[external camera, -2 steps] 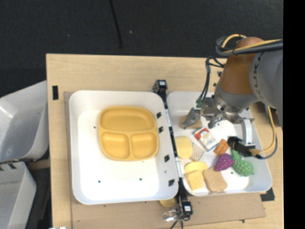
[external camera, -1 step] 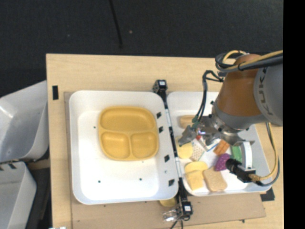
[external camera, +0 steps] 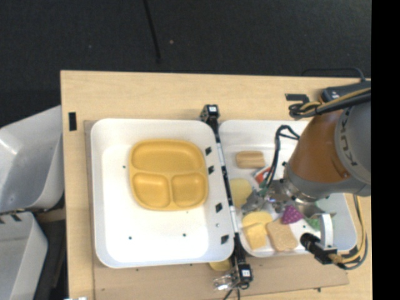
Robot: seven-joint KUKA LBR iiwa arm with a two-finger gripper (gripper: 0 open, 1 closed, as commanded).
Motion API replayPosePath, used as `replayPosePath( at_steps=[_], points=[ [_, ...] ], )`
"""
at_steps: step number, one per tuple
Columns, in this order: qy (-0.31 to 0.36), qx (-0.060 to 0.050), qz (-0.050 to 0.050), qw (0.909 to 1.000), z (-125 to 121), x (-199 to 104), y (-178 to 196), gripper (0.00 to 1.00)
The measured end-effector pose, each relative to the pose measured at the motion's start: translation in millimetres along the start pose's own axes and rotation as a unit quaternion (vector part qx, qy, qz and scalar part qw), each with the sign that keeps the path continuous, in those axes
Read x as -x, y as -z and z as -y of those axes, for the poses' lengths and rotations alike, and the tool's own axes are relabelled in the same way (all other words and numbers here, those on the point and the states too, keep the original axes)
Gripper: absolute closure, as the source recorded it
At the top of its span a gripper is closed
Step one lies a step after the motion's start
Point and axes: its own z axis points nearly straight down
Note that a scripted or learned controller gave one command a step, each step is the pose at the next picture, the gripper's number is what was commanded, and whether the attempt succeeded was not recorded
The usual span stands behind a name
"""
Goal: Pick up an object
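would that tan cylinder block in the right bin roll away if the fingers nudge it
Probably. The tan block looks rounded and lies on its side on the smooth right bin floor, with nothing touching it. It looks solid, so likely stiff and unlikely to squash.

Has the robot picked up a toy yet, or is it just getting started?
Nothing looks picked up yet. The yellow divided plate lies alone in the left bin. The arm is down over the right bin, where a tan block, a purple toy and bread-like pieces lie. Grabbing and lifting one is left. I cannot see its tool clearly.
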Motion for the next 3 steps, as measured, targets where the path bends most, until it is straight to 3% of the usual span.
replayPosePath(
  at_steps=[1,2,3],
  points=[
    [-0.002,0.004,0.0,1.0,-2.9,-1.0,14.2,1.0],
    [0.006,0.005,-0.001,1.0,-0.2,-96.7,81.0,1.0],
    [0.005,0.012,-0.001,0.9999,0.4,-106.6,236.2,1.0]
  ],
)
